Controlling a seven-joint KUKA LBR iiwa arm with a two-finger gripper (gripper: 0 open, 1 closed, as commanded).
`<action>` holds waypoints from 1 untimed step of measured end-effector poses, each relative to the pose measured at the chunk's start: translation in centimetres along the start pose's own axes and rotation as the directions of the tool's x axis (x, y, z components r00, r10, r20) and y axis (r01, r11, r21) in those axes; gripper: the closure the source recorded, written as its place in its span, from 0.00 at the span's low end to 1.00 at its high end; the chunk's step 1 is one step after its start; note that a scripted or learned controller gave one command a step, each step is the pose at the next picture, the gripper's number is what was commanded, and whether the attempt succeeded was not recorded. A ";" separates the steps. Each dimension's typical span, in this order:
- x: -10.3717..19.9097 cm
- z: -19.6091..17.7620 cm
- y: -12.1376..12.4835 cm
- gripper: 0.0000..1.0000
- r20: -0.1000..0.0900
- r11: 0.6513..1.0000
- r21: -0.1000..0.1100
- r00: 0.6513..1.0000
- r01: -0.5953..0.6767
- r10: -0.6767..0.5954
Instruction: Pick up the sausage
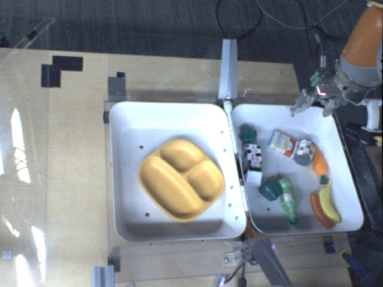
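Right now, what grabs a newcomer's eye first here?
The big yellow three-lobed tray in the left bin dominates. Next, the right bin with its clutter of toy food: a banana lying against the reddish sausage, a green bottle. The orange-banded arm's gripper hovers at that bin's far edge.

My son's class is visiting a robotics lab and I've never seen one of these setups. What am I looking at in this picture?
One camera looks down at a slant on a wooden bench holding two shallow white bins. The left white bin contains a yellow three-compartment plastic tray. The right white bin holds toy groceries: a reddish-orange sausage beside a yellow banana, a green bottle, an orange carrot, a small juice carton, a grey can and a black-and-white milk carton. The grey robot arm with an orange band reaches in from the right; its two-finger gripper hovers over that bin's far edge, fingers spread, holding nothing. The sausage lies untouched.
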State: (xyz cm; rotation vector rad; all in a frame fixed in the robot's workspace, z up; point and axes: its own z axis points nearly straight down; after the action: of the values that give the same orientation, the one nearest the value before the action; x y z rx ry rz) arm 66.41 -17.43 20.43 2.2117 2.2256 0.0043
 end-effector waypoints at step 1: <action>5.4 11.2 -7.0 0.00 -0.003 0.996 0.002 0.996 -0.092 0.092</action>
State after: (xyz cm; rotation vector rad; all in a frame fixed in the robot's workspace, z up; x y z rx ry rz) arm 59.39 -12.08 9.20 2.3142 2.1233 0.0059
